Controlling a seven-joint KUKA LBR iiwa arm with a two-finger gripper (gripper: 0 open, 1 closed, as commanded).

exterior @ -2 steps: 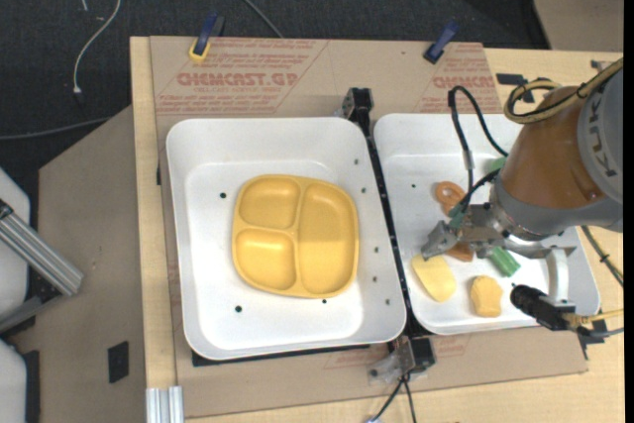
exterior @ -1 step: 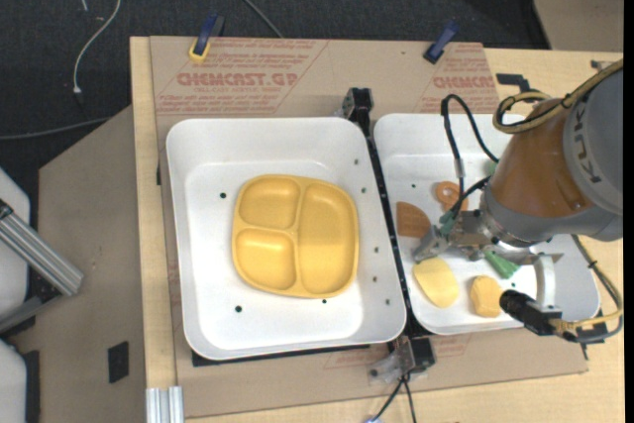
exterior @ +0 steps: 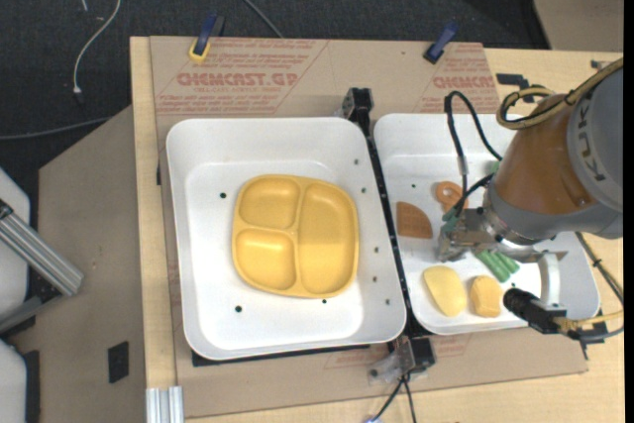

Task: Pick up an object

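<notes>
Several small items crowd the right white bin (exterior: 416, 139): brown wedge (exterior: 414, 221), orange ring (exterior: 449, 193), green piece (exterior: 496, 264), two yellow lumps (exterior: 446, 291). Pincer (exterior: 458, 241) sits low among them, w/ arm blocking view, so can't tell its spread. Risk: it nudges neighbours or closes on nothing.

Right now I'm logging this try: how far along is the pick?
Nothing looks picked yet. The gripper is low in the right bin, by the brown piece and green item. The two yellow pieces lie on the bin floor. Left to do: grasp one and lift.
</notes>
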